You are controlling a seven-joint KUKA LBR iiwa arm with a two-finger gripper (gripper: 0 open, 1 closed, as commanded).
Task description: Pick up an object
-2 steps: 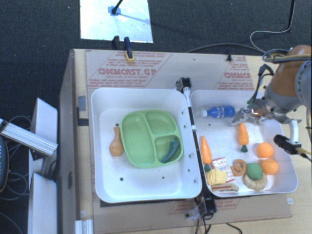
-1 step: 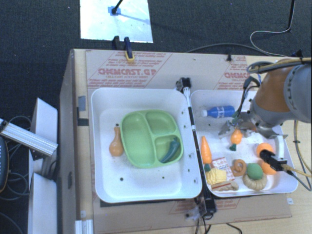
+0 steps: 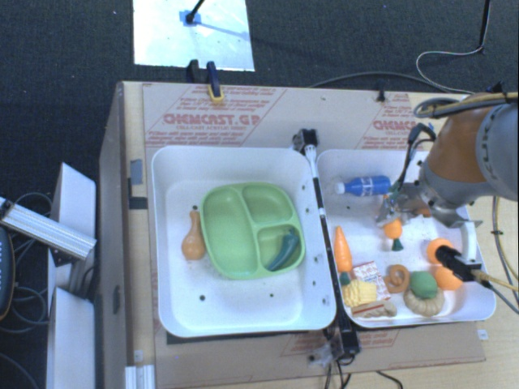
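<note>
My gripper (image 3: 392, 212) hangs low over the middle of the right bin (image 3: 365, 164), on the grey arm with the orange band (image 3: 454, 148) that comes in from the right. Directly in front of it lies a small orange toy with a green tip (image 3: 393, 232); whether they touch I cannot tell. A blue bottle (image 3: 365, 186) lies on its side just left of the gripper. A carrot (image 3: 343, 250) rests along the bin's left wall. At the front are a pretzel (image 3: 397, 277), a green ball (image 3: 422, 284), a tan bread ring (image 3: 423, 302), a snack box (image 3: 366, 286) and an orange fruit (image 3: 442, 254).
The left bin (image 3: 174, 298) holds a green divided plate (image 3: 243, 205) with a dark green vegetable (image 3: 284, 252) in one compartment, and a tan gourd (image 3: 193, 237) beside the plate. A black ridge (image 3: 321, 217) divides the two bins. Cables trail at the right.
</note>
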